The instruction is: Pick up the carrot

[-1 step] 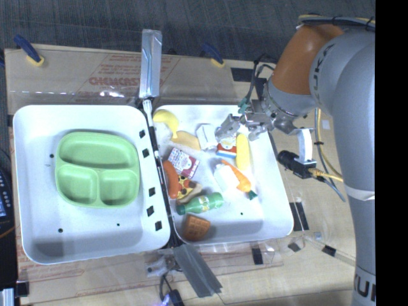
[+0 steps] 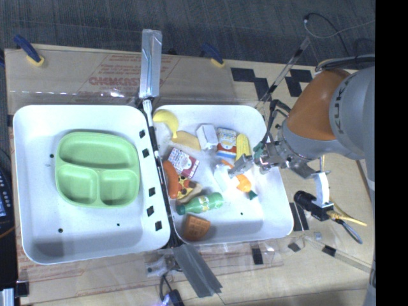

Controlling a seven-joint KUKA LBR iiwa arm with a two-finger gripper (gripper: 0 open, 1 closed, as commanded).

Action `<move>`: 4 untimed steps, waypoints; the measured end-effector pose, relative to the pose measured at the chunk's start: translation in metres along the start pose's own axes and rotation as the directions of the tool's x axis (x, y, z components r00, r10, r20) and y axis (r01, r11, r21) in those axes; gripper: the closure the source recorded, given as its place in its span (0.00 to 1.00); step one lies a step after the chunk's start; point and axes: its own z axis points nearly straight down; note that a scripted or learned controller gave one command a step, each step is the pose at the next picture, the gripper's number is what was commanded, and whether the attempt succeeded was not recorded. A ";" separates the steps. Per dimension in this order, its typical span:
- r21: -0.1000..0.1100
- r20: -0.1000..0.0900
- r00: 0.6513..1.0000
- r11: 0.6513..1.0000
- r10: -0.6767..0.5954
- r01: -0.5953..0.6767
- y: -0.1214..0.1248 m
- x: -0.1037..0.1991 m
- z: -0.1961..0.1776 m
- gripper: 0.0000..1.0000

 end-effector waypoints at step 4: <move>-0.004 0.000 0.982 0.982 0.191 -0.191 0.079 -0.004 0.014 0.00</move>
